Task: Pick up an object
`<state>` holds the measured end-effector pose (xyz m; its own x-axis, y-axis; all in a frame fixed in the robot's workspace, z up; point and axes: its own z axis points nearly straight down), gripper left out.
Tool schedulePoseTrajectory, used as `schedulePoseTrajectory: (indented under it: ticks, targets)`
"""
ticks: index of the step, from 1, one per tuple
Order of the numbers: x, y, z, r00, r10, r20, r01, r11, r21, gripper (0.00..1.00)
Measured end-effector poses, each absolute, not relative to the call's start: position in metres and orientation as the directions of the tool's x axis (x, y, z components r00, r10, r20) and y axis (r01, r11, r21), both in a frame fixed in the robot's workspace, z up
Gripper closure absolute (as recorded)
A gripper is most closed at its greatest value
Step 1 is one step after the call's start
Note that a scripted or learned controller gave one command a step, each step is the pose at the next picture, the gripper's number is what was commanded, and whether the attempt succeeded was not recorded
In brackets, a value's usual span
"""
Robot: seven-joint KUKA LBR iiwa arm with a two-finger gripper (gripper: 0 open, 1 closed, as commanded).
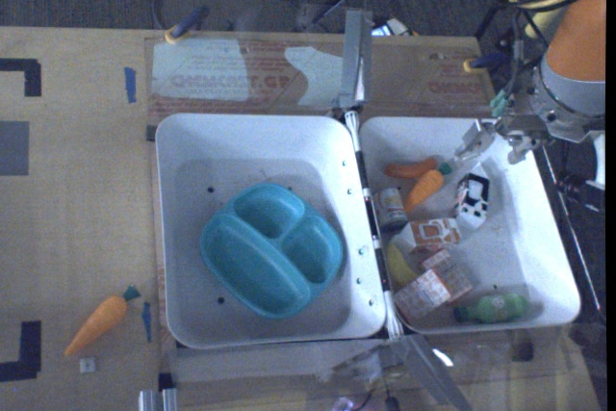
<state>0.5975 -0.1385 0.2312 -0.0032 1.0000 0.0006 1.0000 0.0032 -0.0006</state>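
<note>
Carrots catch our eye first in the right bin [539, 236]: one toy carrot [423, 189] lies orange and tapered with a small green tip, just beside a second orange piece [411, 169] near the bin's back wall. Close by we see a black-and-white toy [472, 202], a small can [391, 205], a printed carton [435, 233], a yellow piece [398, 263], a flat packet [433, 291] and a green bottle [494, 306] along the front wall. We see the gripper [500, 141] above the bin's back right part, nothing between its fingers; how wide it stands we cannot tell. The left bin [192, 149] carries a blue divided plate [272, 248]. Another carrot [96, 323] lies on the tabletop [67, 236].
</note>
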Motion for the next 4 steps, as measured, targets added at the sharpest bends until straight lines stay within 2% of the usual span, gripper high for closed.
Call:
schedulePoseTrajectory:
  ticks: [1,2,3,4]
  targets:
    - [0.617,-0.131,0.118,-0.194,0.981,-0.013,0.98,0.194,0.029,0.0]
    - [0.673,-0.124,0.098,-0.139,0.99,-0.005,0.99,0.139,0.02,0.0]
    - [0.675,-0.123,0.11,-0.142,0.99,-0.007,0.989,0.142,0.026,1.0]
    - [0.659,-0.168,0.217,-0.22,0.975,-0.003,0.975,0.22,0.004,1.0]
